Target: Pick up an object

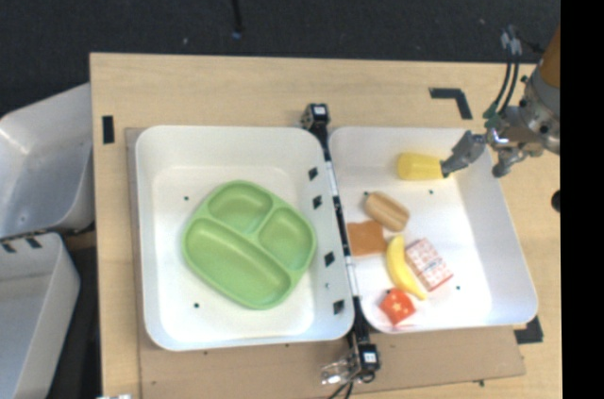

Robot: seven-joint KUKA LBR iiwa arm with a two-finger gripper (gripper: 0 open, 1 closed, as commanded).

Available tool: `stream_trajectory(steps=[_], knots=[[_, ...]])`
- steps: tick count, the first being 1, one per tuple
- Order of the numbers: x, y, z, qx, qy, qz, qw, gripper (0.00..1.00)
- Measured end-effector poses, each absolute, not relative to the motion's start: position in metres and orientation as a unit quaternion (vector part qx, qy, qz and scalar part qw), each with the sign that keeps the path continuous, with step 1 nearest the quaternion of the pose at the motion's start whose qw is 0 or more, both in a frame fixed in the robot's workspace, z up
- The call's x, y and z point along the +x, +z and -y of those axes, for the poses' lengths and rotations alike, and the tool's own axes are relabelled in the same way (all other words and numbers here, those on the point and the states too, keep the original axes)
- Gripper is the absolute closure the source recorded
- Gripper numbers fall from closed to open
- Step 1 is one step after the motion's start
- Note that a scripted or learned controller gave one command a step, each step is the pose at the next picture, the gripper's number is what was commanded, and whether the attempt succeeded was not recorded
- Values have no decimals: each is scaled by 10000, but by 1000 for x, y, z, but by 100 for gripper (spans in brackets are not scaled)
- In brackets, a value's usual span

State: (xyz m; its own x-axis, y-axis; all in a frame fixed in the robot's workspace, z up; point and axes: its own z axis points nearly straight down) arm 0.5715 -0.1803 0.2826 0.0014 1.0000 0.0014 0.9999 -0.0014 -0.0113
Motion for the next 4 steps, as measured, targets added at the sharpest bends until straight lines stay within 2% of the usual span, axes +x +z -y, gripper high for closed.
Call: stream_trajectory(steps=[1,2,4], knots=[[573,290,180,-7069,-4,7073,-8,0],[568,231,174,-7071,15,7071,11,0],[566,147,181,-7081,12,7061,0,0]])
